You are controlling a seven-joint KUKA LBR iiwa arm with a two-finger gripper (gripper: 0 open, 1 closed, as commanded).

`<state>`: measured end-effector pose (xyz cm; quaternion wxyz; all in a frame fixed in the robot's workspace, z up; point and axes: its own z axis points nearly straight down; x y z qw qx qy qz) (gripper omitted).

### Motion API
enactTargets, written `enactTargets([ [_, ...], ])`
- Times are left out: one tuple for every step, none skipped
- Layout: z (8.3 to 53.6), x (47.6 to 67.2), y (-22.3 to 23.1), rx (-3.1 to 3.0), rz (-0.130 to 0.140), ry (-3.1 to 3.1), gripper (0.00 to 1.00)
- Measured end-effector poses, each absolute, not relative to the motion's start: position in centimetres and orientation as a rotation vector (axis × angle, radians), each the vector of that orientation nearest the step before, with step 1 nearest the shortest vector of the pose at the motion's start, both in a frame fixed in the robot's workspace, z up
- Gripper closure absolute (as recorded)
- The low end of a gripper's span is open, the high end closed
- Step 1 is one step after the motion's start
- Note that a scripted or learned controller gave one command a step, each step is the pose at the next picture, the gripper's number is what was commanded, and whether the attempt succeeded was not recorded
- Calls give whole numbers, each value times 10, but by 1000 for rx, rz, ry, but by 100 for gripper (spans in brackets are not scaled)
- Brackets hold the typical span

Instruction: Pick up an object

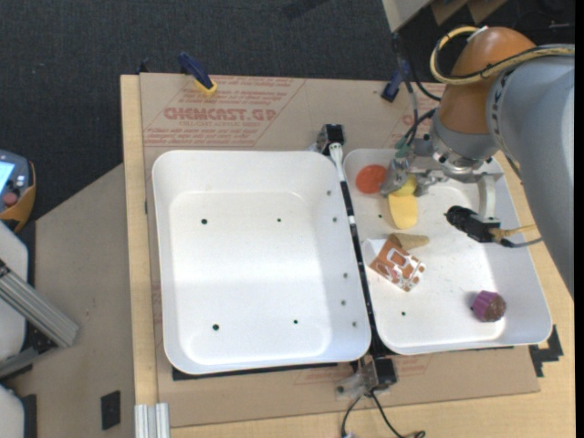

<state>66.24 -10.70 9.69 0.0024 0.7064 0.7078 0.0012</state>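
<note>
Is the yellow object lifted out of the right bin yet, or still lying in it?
Still in the bin. The yellow object lies on the white floor just below the pincer.

Dark grey carpet floor (82, 35) surrounds the table (228, 108), topped with printed brown cardboard. Blue clamps (196, 71) grip its far edge. Even overhead light.

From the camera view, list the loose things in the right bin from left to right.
Orange-red disc → white-and-orange patterned block → purple lump. The yellow piece and tan piece overlap the block's span, so they are left out.
</note>
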Motion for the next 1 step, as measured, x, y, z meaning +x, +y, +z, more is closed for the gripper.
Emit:
enactTargets([
  [192,669,-28,2207,16,2226,100],
])
